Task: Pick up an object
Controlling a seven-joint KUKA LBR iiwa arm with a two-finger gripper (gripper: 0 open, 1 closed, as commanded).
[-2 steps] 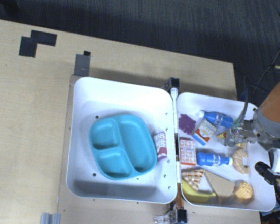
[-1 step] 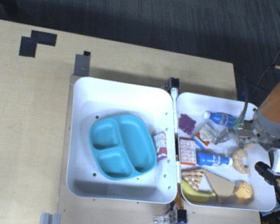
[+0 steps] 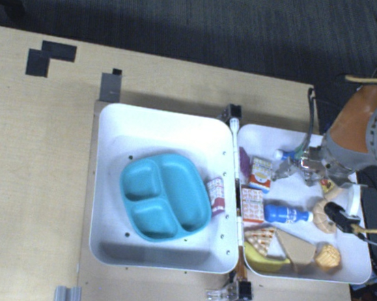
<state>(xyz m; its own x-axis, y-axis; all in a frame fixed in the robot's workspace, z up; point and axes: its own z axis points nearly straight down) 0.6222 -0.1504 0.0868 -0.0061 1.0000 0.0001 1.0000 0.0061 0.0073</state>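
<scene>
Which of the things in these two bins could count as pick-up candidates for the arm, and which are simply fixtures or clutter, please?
Part of the job:
- gripper, over the right bin
- blue bottle
- banana
- blue divided tray in the left bin
- small carton

Just lying about:
- black markers on the bench
- cables at the front edge
</scene>
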